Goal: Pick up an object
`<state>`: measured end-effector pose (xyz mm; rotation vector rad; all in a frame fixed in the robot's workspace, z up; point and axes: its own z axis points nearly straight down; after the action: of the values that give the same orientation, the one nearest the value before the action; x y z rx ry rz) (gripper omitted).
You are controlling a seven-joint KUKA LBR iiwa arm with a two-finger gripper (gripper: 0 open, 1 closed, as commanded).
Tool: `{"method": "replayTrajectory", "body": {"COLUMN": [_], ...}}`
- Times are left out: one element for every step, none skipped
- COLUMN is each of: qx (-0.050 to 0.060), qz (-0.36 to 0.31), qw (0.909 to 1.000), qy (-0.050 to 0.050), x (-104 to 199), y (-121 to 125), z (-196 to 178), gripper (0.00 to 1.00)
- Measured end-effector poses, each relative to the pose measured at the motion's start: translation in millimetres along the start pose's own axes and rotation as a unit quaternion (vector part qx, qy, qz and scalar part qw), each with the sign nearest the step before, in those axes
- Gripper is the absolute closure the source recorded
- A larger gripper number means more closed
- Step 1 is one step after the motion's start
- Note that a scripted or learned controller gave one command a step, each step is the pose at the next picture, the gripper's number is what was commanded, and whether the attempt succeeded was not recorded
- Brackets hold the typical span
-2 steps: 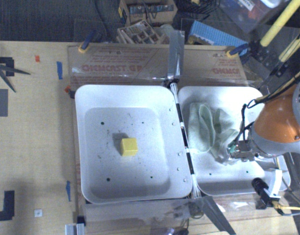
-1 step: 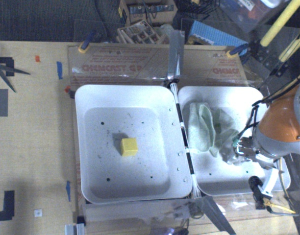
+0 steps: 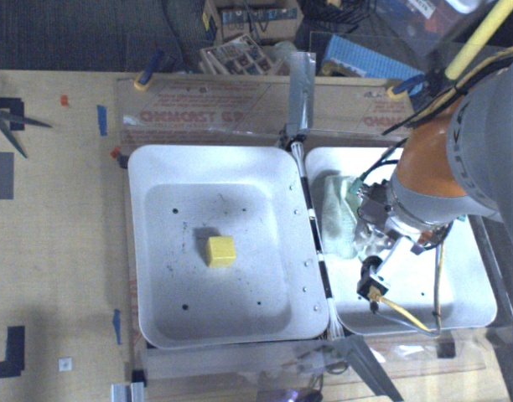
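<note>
A small yellow block (image 3: 221, 250) lies near the middle of the left bin (image 3: 156, 182). A pale green, crumpled soft thing (image 3: 334, 210) rests along the left side of the right bin (image 3: 466, 304). My gripper (image 3: 367, 239) hangs low over the right bin, right beside the green thing's right edge. The grey arm with its orange band covers most of that bin's upper right part and hides what is under it.
A ridge where the two rims meet (image 3: 315, 241) separates the bins. A metal post (image 3: 300, 90) stands behind them at the centre. Cardboard (image 3: 206, 111) lines the back edge, and the wooden bench (image 3: 55, 224) spreads out to the left.
</note>
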<state>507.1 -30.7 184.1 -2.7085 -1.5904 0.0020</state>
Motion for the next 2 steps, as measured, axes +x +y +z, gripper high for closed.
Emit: {"method": "replayTrajectory", "body": {"qx": [0.000, 0.000], "qz": [0.102, 0.189], "qw": [0.9948, 0.9820], "qy": [0.000, -0.001], "x": [29.8, 44.2], "y": [-14.7, -56.8], "z": [-90.1, -110.2], "gripper": [1.00, 1.00]}}
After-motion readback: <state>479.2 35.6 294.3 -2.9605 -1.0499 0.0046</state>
